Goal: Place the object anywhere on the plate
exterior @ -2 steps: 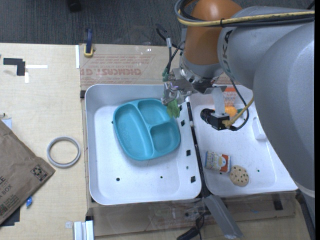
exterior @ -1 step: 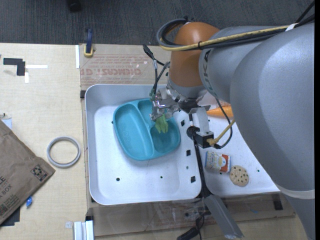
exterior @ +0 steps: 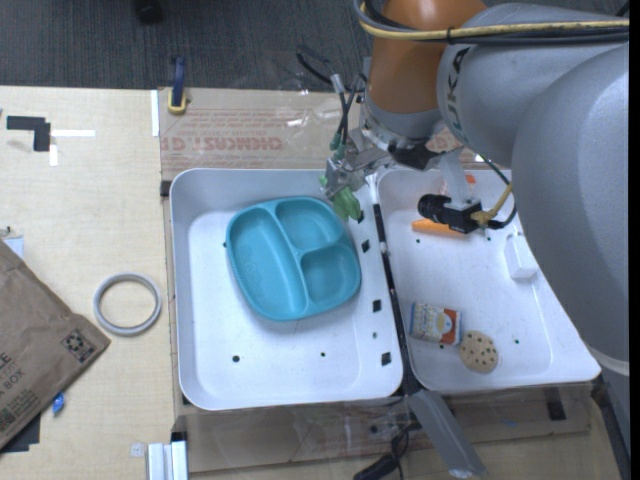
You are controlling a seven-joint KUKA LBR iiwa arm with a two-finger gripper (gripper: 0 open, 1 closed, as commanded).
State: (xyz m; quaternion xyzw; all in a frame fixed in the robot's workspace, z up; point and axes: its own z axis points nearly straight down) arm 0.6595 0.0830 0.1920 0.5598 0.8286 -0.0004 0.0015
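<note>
Pincer [exterior: 345, 190] pinching a small green object [exterior: 348, 205] above the upper right rim of the blue divided plate [exterior: 293, 258].

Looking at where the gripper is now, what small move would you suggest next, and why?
Probably a short shift left, further over the blue plate, then release. The gripper appears to hold a small green object that hangs just at the plate's upper right rim in the left bin, so dropping it now risks it landing off the plate.
</note>
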